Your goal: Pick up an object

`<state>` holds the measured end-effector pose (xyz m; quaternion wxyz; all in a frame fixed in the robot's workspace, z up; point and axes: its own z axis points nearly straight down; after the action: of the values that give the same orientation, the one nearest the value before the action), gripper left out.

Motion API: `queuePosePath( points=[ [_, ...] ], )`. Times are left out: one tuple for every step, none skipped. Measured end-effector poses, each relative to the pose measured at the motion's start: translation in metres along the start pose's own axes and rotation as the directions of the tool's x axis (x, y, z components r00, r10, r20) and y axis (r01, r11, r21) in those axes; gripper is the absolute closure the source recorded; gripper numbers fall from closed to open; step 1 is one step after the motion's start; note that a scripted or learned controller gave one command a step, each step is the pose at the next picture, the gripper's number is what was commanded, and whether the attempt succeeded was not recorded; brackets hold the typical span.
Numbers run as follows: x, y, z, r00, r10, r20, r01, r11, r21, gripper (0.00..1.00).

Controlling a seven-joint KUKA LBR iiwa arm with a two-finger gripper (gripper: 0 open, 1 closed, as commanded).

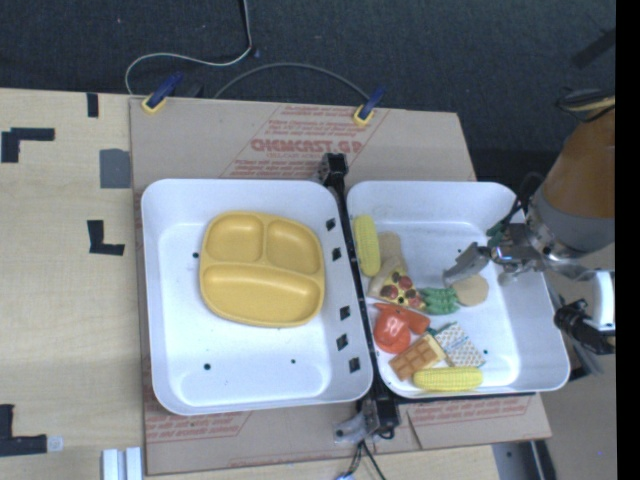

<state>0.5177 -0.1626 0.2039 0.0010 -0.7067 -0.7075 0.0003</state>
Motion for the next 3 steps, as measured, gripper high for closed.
queuePosePath(
  points=[
    [0.031, 0.012, 0.123, 1.000, -0.001, 0.004, 0.001, 1.000, -0.005, 0.00],
    [0.061, 0.037, 0.118, 1.000, -0.002, 0.003, 0.002, 1.000, -0.004, 0.00],
    [0.061, 0.036, 0.108, 1.000, 0.000, 0.002, 0.000, 1.000, -0.003, 1.00]
  ],
)
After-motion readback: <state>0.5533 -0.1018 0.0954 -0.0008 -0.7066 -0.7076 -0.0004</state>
